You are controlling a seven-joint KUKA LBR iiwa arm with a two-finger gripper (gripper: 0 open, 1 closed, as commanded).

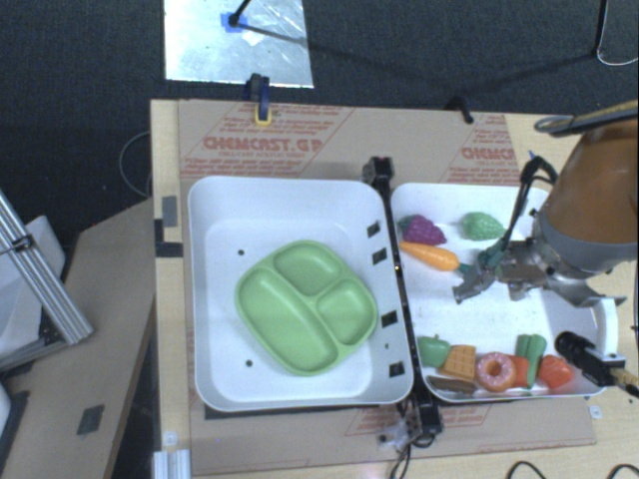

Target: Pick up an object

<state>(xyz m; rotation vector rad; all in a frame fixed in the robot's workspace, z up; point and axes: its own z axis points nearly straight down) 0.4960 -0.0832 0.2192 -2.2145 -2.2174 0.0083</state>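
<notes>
Currently, the grey two-finger gripper [471, 285] is positioned at centre right of the frame, over the right white bin [499, 322], beside an orange plastic carrot [429, 256]; finger state cannot be told.

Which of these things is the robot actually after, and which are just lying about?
For the job:
claw
carrot
purple grapes
green leafy toy
donut
waffle

Lying about:
green divided plate
left bin
blue clamp
foil sheet
</notes>
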